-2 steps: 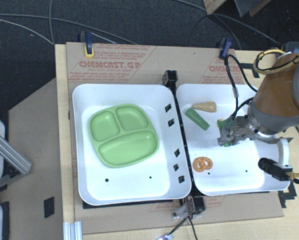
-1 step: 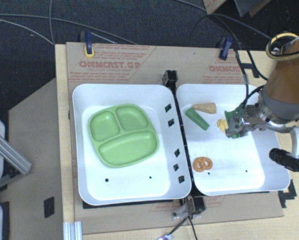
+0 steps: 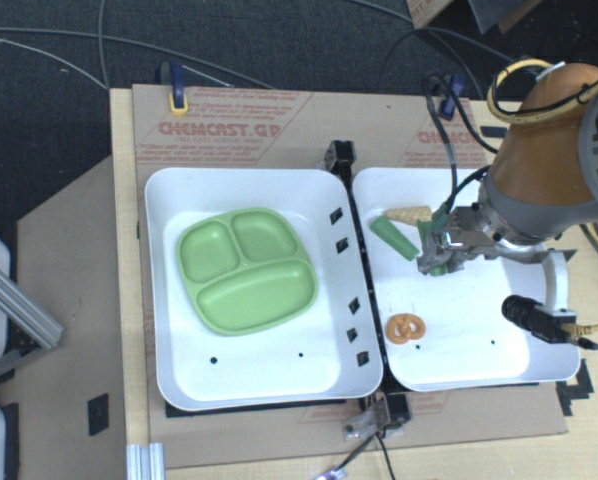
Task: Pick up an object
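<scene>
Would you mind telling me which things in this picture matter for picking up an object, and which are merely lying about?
Belonging to the job:
- claw
- green strip beside it
- cone
- pretzel
- right bin holding these

Just lying about:
- green divided plate
- left bin
- blue clamp
- cables

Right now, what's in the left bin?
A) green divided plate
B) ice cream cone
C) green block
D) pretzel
A: the green divided plate lies in the left bin; the pretzel, the cone and the green block are all in the right bin.
</scene>
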`<action>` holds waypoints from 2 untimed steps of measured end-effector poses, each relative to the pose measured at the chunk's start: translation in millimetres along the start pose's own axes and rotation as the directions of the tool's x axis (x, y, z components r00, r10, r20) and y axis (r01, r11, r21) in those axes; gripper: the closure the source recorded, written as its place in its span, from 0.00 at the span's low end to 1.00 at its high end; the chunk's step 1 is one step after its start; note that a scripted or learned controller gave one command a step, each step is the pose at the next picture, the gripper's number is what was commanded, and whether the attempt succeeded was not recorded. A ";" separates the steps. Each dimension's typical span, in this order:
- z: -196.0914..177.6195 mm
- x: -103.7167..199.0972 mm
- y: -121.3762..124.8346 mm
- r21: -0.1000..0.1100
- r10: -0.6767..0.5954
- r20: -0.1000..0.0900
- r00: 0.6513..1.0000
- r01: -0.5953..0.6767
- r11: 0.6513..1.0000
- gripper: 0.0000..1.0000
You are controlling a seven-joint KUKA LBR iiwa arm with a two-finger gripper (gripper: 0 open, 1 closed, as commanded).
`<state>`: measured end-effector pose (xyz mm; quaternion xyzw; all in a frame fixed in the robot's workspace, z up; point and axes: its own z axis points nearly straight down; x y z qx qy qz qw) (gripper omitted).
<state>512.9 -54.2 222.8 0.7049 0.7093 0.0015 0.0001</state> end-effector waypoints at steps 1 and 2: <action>-10.7 55.4 0.3 0.000 0.000 0.000 1.000 0.000 1.000 1.00; 3.9 106.2 4.3 0.006 0.001 0.000 1.000 -0.001 1.000 1.00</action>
